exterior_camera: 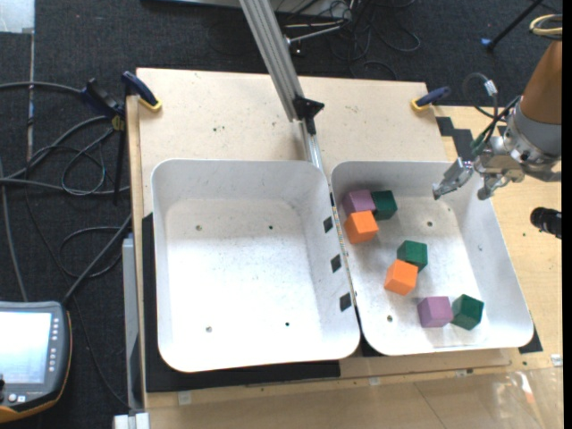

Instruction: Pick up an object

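Gripper [465, 182], fingers apart and holding nothing, hangs at right bin's [500, 266] far edge. Nearest pick: green block [412, 254], mid-bin; looks light, rigid; grip opposite flat faces.

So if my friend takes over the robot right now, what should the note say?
Tool: open, holding nothing, over the top right edge of the right bin.
Blocks, all in the right bin: a purple, green and orange one bunched at the top left; a green and orange one touching in the middle; a purple and green one side by side at the bottom.
Done: nothing picked up yet.
Left: lower onto one block, grip it, lift it.
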You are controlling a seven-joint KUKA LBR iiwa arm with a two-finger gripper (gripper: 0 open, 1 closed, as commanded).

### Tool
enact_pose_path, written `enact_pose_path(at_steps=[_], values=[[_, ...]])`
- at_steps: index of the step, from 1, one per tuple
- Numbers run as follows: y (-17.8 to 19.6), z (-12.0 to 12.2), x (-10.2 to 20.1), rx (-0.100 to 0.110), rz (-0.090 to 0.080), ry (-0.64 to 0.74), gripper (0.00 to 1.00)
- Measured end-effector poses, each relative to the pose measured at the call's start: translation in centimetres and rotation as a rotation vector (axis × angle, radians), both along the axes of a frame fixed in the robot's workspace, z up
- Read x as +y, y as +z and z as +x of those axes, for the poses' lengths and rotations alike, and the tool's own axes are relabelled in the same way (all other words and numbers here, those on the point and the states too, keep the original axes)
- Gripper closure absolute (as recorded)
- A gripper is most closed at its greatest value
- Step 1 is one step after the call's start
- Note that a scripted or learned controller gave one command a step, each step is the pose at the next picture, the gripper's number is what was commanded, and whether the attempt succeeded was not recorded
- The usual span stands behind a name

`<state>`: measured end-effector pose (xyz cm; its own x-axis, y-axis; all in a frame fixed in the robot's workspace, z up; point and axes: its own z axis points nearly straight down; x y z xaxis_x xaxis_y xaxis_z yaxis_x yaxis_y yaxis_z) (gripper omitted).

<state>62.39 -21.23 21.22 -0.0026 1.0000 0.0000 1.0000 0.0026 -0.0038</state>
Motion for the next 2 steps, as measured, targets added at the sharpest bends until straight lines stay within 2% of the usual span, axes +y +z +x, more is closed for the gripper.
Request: enact_pose_path(at_steps=[2], values=[[-11.7,0.1,0.7,0.001,0.001,0.000,0.00]])
